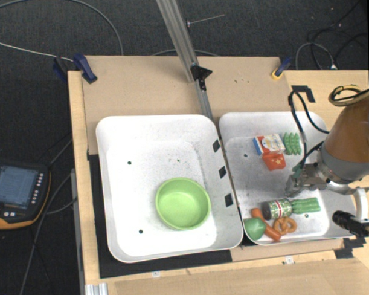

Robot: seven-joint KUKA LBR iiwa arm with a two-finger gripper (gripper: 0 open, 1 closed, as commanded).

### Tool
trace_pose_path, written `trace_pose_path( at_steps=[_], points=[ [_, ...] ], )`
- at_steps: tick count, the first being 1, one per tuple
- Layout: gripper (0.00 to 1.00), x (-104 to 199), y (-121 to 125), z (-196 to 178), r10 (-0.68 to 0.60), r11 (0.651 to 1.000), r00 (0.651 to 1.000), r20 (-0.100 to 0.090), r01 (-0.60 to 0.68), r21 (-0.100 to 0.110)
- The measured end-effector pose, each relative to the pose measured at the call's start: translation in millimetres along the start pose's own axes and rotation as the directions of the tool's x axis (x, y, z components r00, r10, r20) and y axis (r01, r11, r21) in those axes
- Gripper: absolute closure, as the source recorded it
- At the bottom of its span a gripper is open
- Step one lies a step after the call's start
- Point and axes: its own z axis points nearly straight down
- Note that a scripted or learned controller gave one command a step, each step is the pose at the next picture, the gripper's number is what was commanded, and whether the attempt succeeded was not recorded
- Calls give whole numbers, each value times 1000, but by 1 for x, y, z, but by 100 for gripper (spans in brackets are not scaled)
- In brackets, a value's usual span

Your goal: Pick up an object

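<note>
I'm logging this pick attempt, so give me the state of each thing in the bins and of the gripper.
Green bowl: upright, in left bin.
Bottle: lying on its side, right bin.
Carton: lying flat.
Gripper: low in right bin, above the bottle, holding nothing visible.

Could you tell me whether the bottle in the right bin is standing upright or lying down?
Lying down. The bottle shows its full length sideways on the right bin floor, just below the gripper.

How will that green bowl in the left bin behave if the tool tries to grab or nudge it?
The green bowl sits upright and looks like thin plastic, so probably light and stiff. Its smooth, rounded wall may slip from a pinch. On the left bin's smooth floor, a nudge would likely slide it rather than tip it.
</note>
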Motion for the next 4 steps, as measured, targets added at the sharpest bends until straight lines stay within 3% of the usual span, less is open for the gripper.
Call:
trace_pose_path(
  at_steps=[2,4],
  points=[
    [100,8,9,-108,0,1000,1000,1,0,-4],
    [100,107,41,-112,-5,1000,1000,-1,5,2]
  ],
)
